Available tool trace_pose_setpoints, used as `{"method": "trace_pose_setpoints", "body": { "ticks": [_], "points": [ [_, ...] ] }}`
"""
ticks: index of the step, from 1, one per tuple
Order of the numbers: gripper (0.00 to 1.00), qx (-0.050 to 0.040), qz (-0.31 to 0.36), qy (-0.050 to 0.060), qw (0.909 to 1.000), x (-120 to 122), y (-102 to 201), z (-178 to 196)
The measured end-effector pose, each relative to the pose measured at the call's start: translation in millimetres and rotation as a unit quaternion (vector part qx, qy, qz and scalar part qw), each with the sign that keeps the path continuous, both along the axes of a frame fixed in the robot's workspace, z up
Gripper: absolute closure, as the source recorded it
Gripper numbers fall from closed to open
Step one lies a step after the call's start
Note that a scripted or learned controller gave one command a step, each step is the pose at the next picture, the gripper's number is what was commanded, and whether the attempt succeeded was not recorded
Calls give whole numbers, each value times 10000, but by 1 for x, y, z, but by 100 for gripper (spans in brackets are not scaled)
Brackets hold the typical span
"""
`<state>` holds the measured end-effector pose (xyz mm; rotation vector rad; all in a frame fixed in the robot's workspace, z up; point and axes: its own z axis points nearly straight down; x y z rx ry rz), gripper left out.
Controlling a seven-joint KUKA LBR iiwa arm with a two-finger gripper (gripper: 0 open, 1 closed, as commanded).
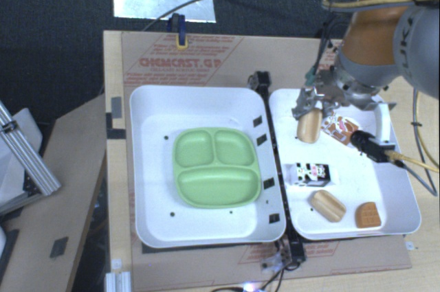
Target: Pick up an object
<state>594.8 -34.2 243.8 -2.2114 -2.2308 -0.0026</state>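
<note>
i see the gripper (311,107) low over the right bin (405,201), near that bin's far left corner, and a tan bread roll (309,126) sits right under it; i cannot tell how the fingers stand. a snack packet (338,128) lies beside the roll. a black-and-white carton (313,174), another roll (326,205) and an orange piece (368,215) lie toward the near edge. the left bin (148,167) holds a green tray (216,167).
</note>
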Motion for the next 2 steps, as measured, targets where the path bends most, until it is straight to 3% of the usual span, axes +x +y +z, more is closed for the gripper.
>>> {"method": "trace_pose_setpoints", "body": {
  "ticks": [2],
  "points": [
    [100, 4, 7, 6, 10000, -20, 112, -2]
  ]
}}
